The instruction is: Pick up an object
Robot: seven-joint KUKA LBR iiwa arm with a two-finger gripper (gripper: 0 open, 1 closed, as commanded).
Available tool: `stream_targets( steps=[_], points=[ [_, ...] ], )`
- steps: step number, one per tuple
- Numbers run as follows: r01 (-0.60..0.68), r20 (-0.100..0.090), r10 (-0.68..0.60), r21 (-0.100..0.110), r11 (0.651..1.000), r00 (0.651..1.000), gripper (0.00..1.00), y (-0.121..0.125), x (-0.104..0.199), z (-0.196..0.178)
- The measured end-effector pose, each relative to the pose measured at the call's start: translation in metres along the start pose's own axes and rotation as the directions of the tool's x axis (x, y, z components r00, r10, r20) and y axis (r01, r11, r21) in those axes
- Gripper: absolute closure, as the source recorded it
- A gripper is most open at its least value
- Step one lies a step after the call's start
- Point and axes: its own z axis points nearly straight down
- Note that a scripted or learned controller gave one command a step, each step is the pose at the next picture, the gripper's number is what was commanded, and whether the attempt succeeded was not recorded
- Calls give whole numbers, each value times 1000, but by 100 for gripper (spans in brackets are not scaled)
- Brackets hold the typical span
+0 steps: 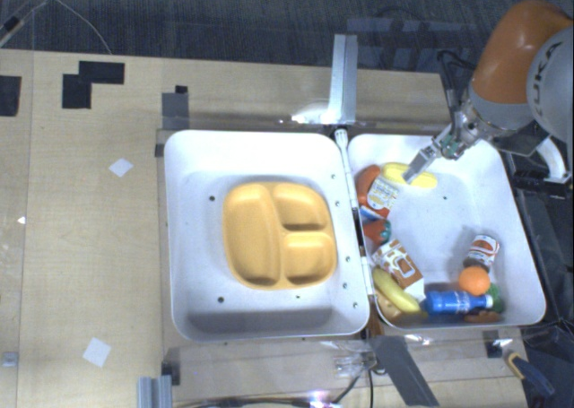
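My gripper reaches down into the right bin near its back left part. Its tip is right over a yellow lemon-like object, touching or nearly touching it. Just left of that lies a red packet with a white and yellow label. Nothing can be seen held in the gripper. The grey arm with its orange band comes in from the upper right.
The right bin's front holds a small carton, a banana, a blue bottle, an orange ball and a red can. A yellow divided tray lies in the left bin.
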Motion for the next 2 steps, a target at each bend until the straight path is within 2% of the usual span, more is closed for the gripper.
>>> stream_targets(
  steps=[1,2],
  points=[
    [-186,2,186,-2,983,983,0,-14,-38,43],
    [-176,8,176,-7,984,984,100,-11,-39,28]
  ],
)
